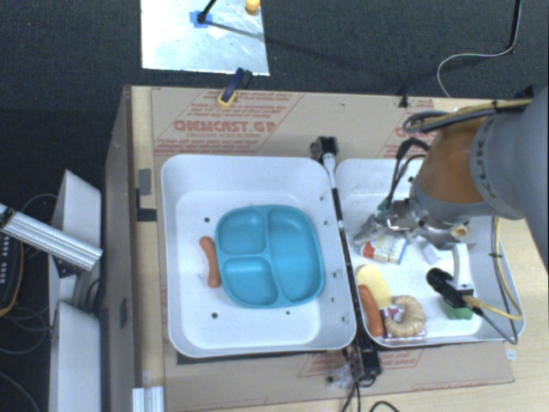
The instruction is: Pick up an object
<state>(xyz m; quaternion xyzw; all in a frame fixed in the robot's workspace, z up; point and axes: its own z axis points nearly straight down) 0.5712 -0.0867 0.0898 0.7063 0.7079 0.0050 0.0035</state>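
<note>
As the arm (467,166) reaches in from the right, bent low over the right bin (360,174), its pincer (390,230) hangs just above a small carton (386,249), fingers' spread indiscernible.

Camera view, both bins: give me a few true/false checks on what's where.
1. The blue divided plate sits in the left bin. True.
2. A sausage lies on the plate. False: it lies on the bin floor beside the plate's left edge.
3. The arm is over the right bin. True.
4. The doughnut is in the left bin. False: it is in the right bin, near its front edge.
5. The plate's compartments hold food. False: they look bare.
</note>
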